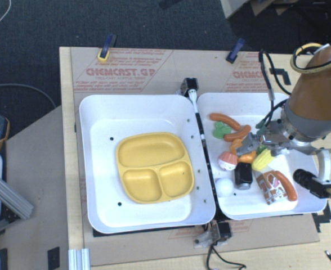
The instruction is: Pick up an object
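The right bin (233, 99) holds several toy foods: two orange sausages (223, 118) (240, 133), a green piece (220, 130), a yellow corn-like piece (262, 161), a black block (243, 175), a white ball (224, 185), a pink-and-white piece (228, 161), a brown packet (271, 187) and another sausage (289, 186). My gripper (254, 146) hangs low over the middle of this bin, just above the yellow piece and a small orange piece (246, 158). The arm's grey and orange body hides the bin's right part.
The left bin (98, 128) bears a yellow three-compartment plate (154, 166). A black divider strip (200, 134) runs between the bins. Clamps sit at the bench's far edge (104, 48) (235, 50). Cables trail behind the arm (269, 75).
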`<action>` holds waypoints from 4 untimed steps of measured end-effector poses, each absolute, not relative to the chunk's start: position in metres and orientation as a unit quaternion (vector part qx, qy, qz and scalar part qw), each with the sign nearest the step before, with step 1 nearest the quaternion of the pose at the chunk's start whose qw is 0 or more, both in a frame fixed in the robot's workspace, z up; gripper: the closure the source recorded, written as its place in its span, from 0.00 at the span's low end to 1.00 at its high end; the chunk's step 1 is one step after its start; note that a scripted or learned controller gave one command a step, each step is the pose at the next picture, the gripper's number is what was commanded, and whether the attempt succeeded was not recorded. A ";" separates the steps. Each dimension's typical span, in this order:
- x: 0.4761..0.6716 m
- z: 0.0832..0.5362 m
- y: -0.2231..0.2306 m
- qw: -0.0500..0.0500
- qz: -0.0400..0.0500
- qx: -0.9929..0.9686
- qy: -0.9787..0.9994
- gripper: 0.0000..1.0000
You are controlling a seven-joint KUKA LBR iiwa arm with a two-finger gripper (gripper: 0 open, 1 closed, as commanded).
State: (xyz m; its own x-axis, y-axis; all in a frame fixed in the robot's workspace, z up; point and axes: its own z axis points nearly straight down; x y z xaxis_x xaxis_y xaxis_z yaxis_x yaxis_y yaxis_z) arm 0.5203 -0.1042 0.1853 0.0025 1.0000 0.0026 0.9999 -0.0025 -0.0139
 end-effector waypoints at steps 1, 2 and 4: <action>0.523 0.191 -0.104 0.001 0.000 -0.707 -0.707 0.00; 0.527 0.129 -0.103 0.003 0.001 -0.707 -0.707 0.00; 0.528 0.116 -0.103 -0.001 -0.001 -0.708 -0.706 1.00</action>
State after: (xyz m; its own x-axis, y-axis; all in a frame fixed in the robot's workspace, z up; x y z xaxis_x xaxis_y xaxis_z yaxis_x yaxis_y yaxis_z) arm 0.5278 -0.1032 0.1162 0.0019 1.0000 -0.0010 1.0000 -0.0019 0.0031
